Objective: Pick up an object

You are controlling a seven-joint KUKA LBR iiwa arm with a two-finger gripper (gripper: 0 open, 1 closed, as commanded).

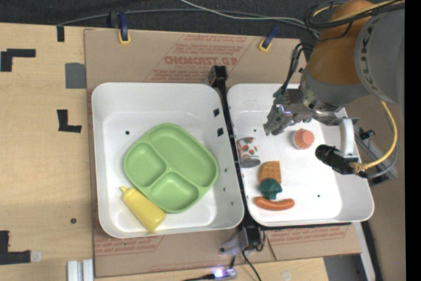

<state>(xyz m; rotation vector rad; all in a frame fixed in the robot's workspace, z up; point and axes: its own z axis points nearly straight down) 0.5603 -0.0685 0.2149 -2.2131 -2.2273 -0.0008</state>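
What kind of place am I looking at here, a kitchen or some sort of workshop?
Most likely a robotics test bench, not a kitchen. A robot arm reaches over two white bins that sit on cardboard clipped to the bench, and the food looks like toys: a green divided plate, a mustard bottle, a hot dog.

Two bins (pixel 105 102), one plate (pixel 171 168), five objects (pixel 303 138).

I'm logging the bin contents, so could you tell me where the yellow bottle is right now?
The yellow bottle lies in the left bin, near its front left corner, right beside the green divided plate.
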